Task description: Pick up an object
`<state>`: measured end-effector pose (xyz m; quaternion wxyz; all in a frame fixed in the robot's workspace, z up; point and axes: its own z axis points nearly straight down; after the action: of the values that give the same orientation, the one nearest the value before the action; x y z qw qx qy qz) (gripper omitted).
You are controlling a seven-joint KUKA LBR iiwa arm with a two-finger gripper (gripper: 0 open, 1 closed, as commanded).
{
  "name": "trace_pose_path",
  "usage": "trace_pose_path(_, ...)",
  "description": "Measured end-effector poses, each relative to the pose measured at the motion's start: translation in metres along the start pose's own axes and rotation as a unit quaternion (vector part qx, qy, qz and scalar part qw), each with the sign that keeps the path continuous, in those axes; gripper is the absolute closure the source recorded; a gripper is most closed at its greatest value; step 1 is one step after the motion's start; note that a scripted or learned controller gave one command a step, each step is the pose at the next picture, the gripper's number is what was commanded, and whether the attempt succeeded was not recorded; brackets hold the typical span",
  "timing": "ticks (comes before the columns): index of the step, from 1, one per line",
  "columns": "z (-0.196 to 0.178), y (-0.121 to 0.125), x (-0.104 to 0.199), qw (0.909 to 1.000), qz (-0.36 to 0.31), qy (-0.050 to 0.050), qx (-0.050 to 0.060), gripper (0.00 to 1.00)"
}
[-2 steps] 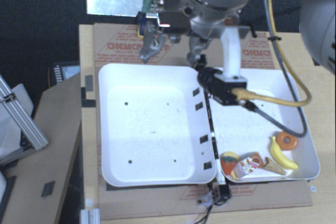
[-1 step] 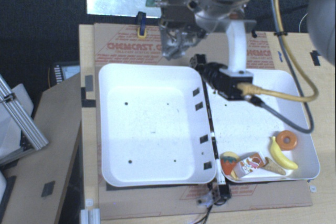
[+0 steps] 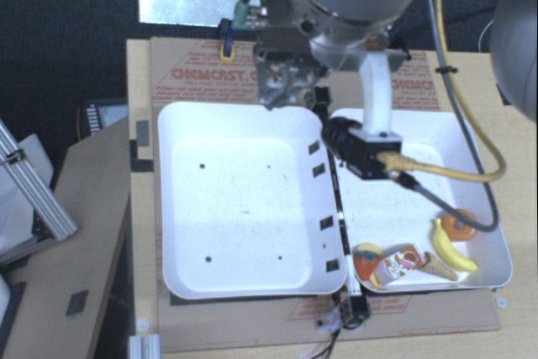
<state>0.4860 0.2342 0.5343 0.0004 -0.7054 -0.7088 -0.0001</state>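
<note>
At the far edge of the bench, above the rim between the two bins, hangs the gripper (image 3: 286, 88); if it is released or clenched I cannot tell. Objects lie well apart from it, in the near corner of the right bin (image 3: 492, 265): a banana (image 3: 450, 246), an orange piece (image 3: 459, 225), a red-and-white packet (image 3: 397, 263) and a red-orange fruit (image 3: 367, 261), close together. The banana is probably light, firm and a little slippery; across its middle, over the narrow side, seems the best place to take it. The left bin (image 3: 181, 282) holds nothing to pick.
</note>
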Motion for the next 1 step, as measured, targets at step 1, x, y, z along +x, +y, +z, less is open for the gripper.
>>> trace_pose_path(1,-0.0007,0.0173,-0.0417,1.0,0.004,-0.001,-0.001,1.0)
